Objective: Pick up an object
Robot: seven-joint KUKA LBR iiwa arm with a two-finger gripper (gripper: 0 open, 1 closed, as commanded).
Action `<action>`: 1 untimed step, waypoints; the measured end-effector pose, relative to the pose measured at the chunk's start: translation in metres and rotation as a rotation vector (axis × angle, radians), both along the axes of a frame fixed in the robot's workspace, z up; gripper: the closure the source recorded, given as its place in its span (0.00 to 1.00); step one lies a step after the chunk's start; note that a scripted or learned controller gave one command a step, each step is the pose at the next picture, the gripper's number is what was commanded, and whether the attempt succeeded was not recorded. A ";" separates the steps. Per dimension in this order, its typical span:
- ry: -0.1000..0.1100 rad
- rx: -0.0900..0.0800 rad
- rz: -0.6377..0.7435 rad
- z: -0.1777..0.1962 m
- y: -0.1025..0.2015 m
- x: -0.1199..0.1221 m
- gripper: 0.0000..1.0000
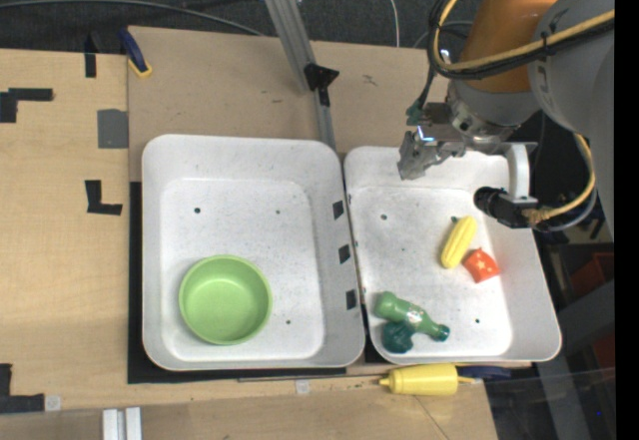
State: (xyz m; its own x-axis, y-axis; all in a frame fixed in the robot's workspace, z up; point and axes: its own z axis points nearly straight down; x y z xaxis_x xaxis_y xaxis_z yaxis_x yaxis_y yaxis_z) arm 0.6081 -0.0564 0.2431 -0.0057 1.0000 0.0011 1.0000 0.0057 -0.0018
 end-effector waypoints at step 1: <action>0.001 0.000 0.000 -0.005 0.045 -0.004 1.00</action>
State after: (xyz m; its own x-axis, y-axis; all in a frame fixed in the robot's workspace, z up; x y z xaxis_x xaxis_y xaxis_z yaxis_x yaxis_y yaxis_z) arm 0.6042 -0.0111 0.2385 -0.0057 1.0000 0.0011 1.0000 0.0057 -0.0025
